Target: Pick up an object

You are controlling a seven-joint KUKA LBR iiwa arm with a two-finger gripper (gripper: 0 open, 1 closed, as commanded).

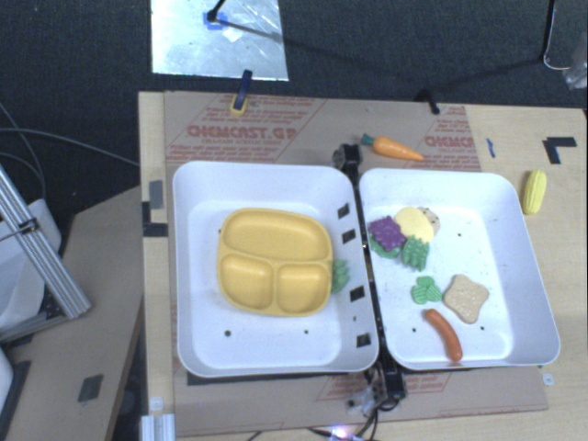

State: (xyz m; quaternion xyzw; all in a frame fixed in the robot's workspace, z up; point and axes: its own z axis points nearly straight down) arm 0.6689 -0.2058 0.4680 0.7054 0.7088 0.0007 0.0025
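Camera view: yellow tray (274, 260) lies in left bin (197, 200); sausage (443, 334), toast (465, 298) and grapes (387, 234) lie in right bin (514, 237).

The scene is being viewed by a single camera fixed above the desk (514, 127), looking down at a slant. Both white bins, the left bin (193, 274) and the right bin (514, 274), are being taken in whole from a moderate height, with dark carpet (73, 35) being shown beyond the desk's far edge.
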